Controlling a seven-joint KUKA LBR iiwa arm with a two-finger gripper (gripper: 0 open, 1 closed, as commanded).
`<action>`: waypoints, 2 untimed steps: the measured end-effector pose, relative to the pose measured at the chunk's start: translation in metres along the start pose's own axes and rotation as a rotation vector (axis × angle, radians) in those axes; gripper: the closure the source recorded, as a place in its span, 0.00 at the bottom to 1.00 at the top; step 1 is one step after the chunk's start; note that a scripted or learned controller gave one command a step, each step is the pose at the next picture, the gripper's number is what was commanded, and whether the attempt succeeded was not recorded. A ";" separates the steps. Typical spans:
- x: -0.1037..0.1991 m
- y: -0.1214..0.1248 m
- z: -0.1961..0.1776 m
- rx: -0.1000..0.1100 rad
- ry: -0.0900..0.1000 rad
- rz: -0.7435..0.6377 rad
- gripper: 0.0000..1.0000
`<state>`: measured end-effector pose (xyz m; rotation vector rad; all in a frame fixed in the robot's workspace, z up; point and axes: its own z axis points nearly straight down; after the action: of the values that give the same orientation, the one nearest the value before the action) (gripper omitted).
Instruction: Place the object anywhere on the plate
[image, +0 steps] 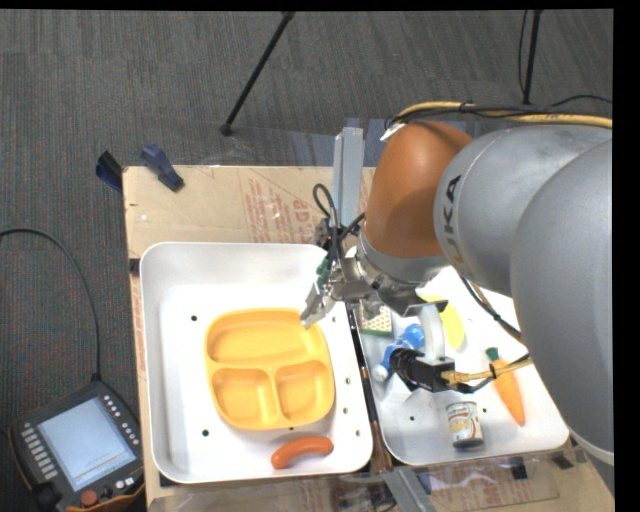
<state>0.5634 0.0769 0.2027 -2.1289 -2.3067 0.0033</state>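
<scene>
- Over the left bin (157, 330), at about 1 o'clock from the plate's middle, my pincer (314, 306) hangs at the plate's upper right corner.
- Whether my pincer is apart, together or clamped on anything, I cannot tell; my own wrist and the clutter around it hide that.
- Sitting flat in the middle of the left bin is the yellow plate (265, 345), with one long compartment toward 12 o'clock and two smaller ones toward 6 o'clock.
- At about 5 o'clock from the plate lies an orange-red sausage (302, 451), on the bin floor, just beside the plate's rim and off the plate itself.
- To 3 o'clock of the left bin stands the right bin (425, 437), with the two rims side by side.
- Inside the right bin, a carrot (510, 393) lies toward 3 o'clock with its green end pointing to 12 o'clock.
- Near the carrot, toward 6 o'clock in that bin, a small labelled can (463, 424) stands upright.
- Closer to my wrist, a blue item (404, 339) and a pale yellow one (453, 326) lie partly hidden; what they are I cannot make out.
- On the floor at 8 o'clock from the bins sits a teach pendant (75, 445) with a lit screen.
</scene>
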 end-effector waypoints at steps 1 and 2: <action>0.062 -0.022 0.032 0.002 0.000 -0.112 0.00; 0.132 -0.018 0.088 0.000 0.002 -0.053 0.00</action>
<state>0.5347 0.2072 0.1145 -2.0666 -2.3611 0.0007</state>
